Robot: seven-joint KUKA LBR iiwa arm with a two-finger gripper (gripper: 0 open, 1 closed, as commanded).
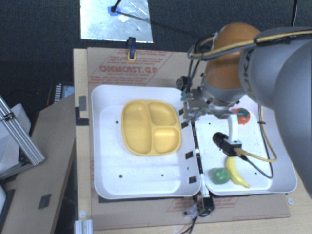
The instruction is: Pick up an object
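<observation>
Reaching in from the right, the grey arm point(273, 67) is the biggest shape and covers the upper right corner of the bench, with its orange band point(231, 40) rounded above the wrist. Under both bins lies a brown cardboard sheet point(129, 67) with red lettering along its far edge. The left bin point(105, 179) and the right bin point(273, 179) sit side by side, their inner walls touching down the middle.

A square silvery sheet point(105, 13) lies on the dark surface beyond the cardboard, well apart from the bins. The yellow plate point(148, 128) rests flat in the far half of the left bin; it has one long compartment on its left and two smaller ones on its right.

The gripper point(214, 108) hangs below the wrist over the far left part of the right bin, close to the wall shared by the two bins. The wrist hides it from above, so I cannot tell whether it is open or closed, and nothing can be seen held in it.

All the loose objects are in the right bin. The banana point(235, 172) lies near the front wall, well in front of the gripper. A green round fruit point(220, 175) sits just beside the banana on its left, touching it or nearly so. A small red-orange fruit point(241, 116) with a green spot peeks out at the edge of the wrist, partly hidden
</observation>
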